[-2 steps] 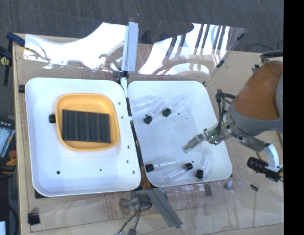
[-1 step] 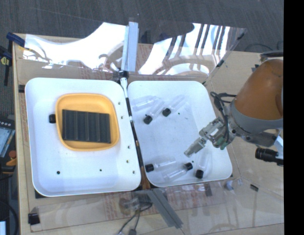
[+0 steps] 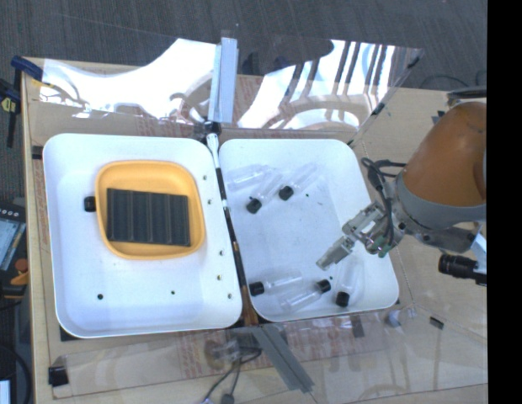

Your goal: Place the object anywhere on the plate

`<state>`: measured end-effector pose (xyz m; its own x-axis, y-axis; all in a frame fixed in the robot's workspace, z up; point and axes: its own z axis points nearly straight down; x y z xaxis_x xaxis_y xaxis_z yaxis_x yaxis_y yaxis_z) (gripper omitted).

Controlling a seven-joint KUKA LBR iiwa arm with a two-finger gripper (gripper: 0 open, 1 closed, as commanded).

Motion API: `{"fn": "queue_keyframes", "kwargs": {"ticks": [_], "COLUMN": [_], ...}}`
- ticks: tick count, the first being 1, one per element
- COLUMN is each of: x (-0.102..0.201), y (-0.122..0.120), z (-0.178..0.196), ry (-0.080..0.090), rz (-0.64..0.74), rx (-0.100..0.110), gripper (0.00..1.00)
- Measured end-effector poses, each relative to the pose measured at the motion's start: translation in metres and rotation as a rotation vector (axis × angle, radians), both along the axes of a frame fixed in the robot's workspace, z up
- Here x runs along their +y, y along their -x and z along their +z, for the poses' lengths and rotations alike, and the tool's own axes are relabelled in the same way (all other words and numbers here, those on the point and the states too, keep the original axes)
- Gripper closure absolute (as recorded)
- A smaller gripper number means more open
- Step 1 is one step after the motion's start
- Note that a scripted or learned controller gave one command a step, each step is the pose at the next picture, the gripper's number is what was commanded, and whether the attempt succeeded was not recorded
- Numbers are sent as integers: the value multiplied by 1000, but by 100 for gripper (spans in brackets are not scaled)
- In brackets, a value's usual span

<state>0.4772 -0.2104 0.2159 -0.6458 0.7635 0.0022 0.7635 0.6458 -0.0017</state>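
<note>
Mostly clear vials (image 3: 274, 289), black caps, right bin (image 3: 286, 154)

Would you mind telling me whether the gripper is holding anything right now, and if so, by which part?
Nothing is held: the gripper hovers over the right bin with nothing between its fingers.

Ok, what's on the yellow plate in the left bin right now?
On the yellow plate lies a dark ribbed slab, covering most of its middle. Whatever is beneath that slab is hidden. The clear vials lie in the right bin, none on the plate.
</note>
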Motion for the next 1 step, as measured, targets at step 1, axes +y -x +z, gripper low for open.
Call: {"fn": "queue_keyframes", "kwargs": {"ticks": [1], "x": [1], "y": [0], "z": [-3], "ry": [-1], "rz": [310], "rx": [-1], "gripper": [0]}}
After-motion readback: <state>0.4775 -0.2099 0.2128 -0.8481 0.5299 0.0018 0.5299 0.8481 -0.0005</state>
